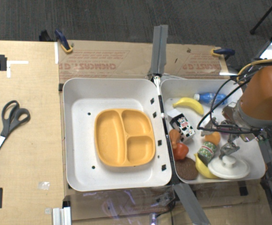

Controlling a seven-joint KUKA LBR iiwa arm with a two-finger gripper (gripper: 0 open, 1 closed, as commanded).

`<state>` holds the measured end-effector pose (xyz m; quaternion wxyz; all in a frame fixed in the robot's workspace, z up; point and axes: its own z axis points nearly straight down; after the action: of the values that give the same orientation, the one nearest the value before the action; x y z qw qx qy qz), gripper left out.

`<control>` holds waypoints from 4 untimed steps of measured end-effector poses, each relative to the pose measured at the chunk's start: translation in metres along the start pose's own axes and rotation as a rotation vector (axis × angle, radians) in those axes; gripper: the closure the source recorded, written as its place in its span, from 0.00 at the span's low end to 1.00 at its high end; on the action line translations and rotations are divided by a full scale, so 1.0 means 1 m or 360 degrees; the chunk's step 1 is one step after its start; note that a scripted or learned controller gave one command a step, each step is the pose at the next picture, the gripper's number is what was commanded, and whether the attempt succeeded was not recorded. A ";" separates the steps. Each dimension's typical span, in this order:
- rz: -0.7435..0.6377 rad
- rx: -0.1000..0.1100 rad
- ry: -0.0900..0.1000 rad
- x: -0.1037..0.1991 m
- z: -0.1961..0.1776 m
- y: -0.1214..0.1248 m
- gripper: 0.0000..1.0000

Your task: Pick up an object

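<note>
Step in hand: approaching a pick, judging by the posture; hovering low with the gripper [229,149] over the right bin [197,81], nothing seen lifted yet.
Arm [262,93]: reaching in from the right, orange band showing above the wrist, cables trailing across the bin's far corner.
Jaw state: impossible to tell whether apart or together; metal parts blurring into the clutter beneath.
Task's thing: not yet singled out; lying nearest under the gripper are the white disc [228,168], just below it, and the green can [207,150], just to its left.
Other candidates: small orange fruit [212,138] sitting just beside the can; lower banana [202,168] curling against the white disc; upper banana [189,104] and blue bottle [210,97] lying toward the far wall, apart from the gripper.
Left side of the right bin: spotted cube [183,126], red fruit [180,150] and brown disc [187,169] crowding along the dividing wall.
Left bin [79,125]: holding only a yellow divided plate [125,137], well apart from the gripper.
Next move, as a judgement: descending onto one item while avoiding its touching neighbours, then closing and raising clear of the rim.
Risk, as a judgement: slipping off the flat white disc, or nudging the can and banana rather than catching either.
</note>
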<state>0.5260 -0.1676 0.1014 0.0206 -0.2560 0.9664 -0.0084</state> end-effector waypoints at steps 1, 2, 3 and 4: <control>0.0333 -0.0017 0.0023 0.012 0.001 0.044 0.00; 0.0192 -0.0037 0.0053 0.013 0.008 0.018 0.00; 0.0138 -0.0040 0.0051 -0.058 0.010 0.043 0.00; -0.0099 -0.0044 0.0050 0.040 0.007 -0.005 0.00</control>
<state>0.4940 -0.1915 0.0926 0.0014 -0.2861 0.9582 0.0003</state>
